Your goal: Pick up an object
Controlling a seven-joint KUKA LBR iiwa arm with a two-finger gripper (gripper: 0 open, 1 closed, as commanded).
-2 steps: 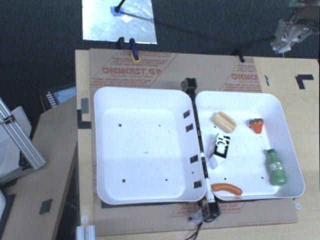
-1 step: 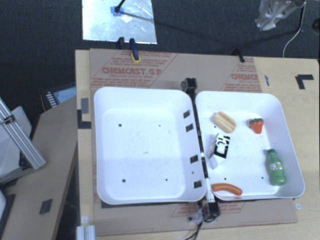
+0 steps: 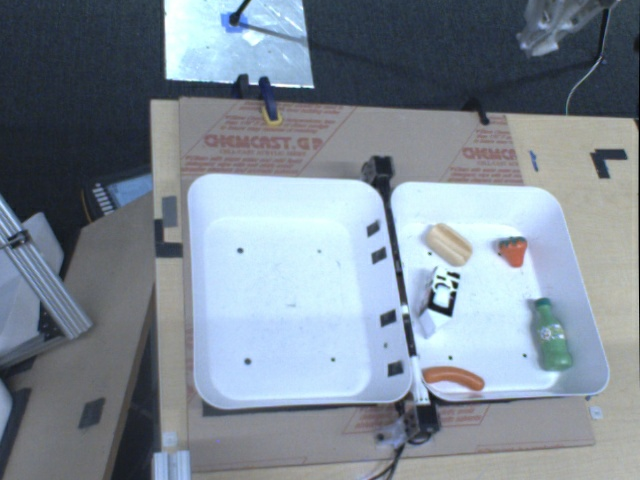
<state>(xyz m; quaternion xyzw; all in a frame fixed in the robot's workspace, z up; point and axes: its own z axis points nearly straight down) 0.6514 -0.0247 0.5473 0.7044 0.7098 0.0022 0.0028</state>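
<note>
1. Gripper (image 3: 556, 18) is seen at the top right corner of the camera view, high over the dark floor (image 3: 420, 28) and well apart from both bins. It looks pale and blurred, and I cannot tell if it is open or closed. Nothing can be seen in it.
2. Two shallow white bins lie side by side on the brown cardboard sheet (image 3: 300, 138) that covers the counter (image 3: 620, 138). The left bin (image 3: 210, 208) has only small dark dots on its bottom.
3. The right bin (image 3: 545, 203) holds five things:
   - a tan bread roll (image 3: 448, 243) in the upper middle part;
   - a small red and orange fruit with a green top (image 3: 513, 251), to the right of the roll and apart from it;
   - a black and white box (image 3: 443, 293) just below the roll, close to the wall between the bins;
   - a green bottle (image 3: 549, 334) lying near the right wall, its cap pointing to the far side;
   - an orange sausage (image 3: 453, 377) lying along the near wall, in the near left corner.
4. A black strip with small clips (image 3: 392, 268) runs along the line where the two bins meet.
5. On the floor behind the counter lies a shiny silver sheet (image 3: 238, 28) with a small blue mark on it.
6. At the left edge of the view stands a metal rail (image 3: 40, 278), tilted.
</note>
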